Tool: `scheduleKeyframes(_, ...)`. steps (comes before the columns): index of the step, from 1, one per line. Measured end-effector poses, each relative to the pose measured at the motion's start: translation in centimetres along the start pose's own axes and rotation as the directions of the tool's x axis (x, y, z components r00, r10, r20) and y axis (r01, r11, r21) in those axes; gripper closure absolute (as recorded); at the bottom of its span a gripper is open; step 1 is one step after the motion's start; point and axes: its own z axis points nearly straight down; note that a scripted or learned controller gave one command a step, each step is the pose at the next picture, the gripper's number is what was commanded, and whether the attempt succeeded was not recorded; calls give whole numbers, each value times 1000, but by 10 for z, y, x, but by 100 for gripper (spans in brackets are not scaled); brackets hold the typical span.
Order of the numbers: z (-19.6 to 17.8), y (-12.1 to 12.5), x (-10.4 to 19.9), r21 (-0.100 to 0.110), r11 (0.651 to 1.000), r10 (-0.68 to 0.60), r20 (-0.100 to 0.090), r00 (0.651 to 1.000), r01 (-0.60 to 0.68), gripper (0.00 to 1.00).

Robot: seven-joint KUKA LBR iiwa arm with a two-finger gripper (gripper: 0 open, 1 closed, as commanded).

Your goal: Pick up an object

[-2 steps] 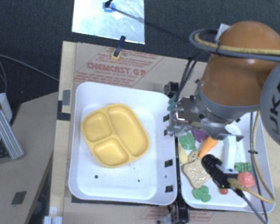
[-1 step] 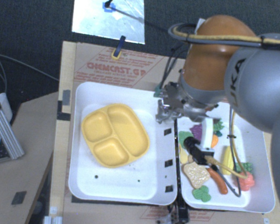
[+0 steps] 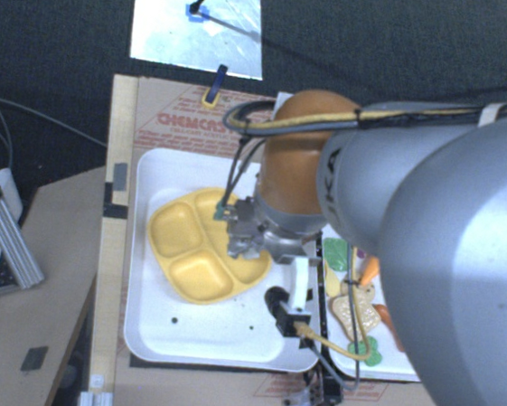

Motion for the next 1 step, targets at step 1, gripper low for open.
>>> scheduleKeyframes(1,-38,-22,-48,-9,1000,10,0,1000,-10,100)
